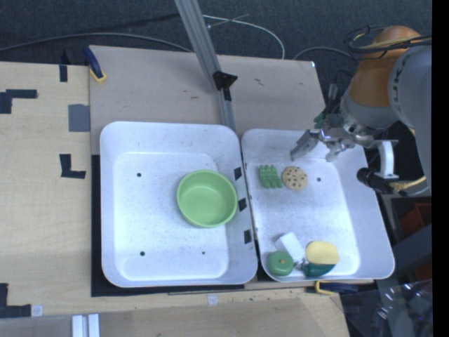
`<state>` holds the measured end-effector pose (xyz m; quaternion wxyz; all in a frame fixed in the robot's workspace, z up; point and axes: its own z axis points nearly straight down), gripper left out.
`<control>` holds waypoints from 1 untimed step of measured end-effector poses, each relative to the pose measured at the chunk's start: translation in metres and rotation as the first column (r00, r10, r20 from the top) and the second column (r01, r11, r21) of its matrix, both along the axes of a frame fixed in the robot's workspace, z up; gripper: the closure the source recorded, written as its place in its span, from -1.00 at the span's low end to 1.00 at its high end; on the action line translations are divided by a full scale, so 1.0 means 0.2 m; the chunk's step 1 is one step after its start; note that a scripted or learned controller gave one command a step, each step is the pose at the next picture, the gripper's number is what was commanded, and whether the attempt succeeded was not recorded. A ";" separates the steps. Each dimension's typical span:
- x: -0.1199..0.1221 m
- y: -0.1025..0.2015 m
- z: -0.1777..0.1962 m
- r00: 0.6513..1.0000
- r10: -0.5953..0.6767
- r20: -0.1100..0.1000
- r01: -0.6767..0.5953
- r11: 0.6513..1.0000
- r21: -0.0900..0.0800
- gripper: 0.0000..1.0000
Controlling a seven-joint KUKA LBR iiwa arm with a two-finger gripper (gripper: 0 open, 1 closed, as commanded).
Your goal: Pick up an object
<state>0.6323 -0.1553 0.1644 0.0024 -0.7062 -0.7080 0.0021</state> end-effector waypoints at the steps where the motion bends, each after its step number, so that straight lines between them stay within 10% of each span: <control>1: 0.01 0.01 -0.22 1.000 0.000 0.001 0.000 1.000 -0.001 -1.00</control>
